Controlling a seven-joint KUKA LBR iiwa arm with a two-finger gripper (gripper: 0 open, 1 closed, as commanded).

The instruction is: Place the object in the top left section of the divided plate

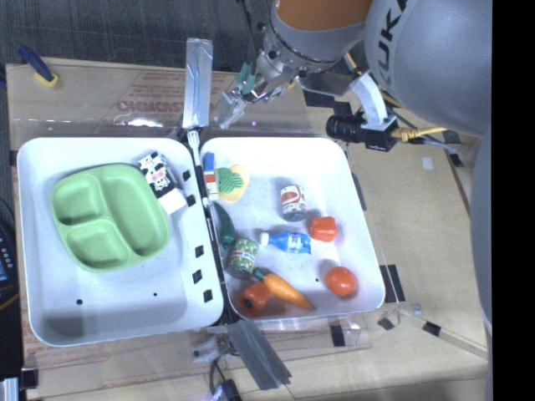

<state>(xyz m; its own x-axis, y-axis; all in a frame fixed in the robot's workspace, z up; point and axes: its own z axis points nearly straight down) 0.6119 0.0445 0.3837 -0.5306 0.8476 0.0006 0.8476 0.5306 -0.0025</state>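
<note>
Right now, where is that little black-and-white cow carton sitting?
In the camera view the cow carton lies in the left bin, near its upper right corner, just beside the green divided plate and close to the wall between the two bins.

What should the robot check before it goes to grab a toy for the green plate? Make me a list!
1. Green plate sits in the left bin: ok.
2. Its top left section is free, nothing lies in it: ok.
3. Toys wait in the right bin, like the tomato and carrot: ok.
4. Gripper hangs above the far edge of the bins, holding no toy: ok.
5. Fingers open wide enough to grab: cannot tell.
6. Black and white carton lies beside the plate's upper right corner; whether it touches the rim: cannot tell.
</note>
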